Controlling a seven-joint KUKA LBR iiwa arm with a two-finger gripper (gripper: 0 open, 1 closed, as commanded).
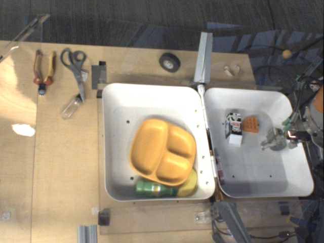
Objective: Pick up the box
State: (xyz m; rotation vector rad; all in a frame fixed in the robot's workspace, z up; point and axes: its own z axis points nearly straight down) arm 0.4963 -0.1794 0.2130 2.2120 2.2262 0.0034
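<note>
Green bottle (150, 188) and yellow-green fruit (188, 184) at left bin (114, 135) near edge, half hidden under yellow divided plate (163, 151). End effector (274, 140) low over right bin (263, 178), right side; I cannot tell finger opening, nothing seen held. Arm cut off at frame edge. Box (233, 127) lies apart to its left, black-white print unreadable, beside orange block (250, 124). Scissors (76, 67), pliers (43, 70), tape roll (169, 62) on tabletop (50, 186).
</note>
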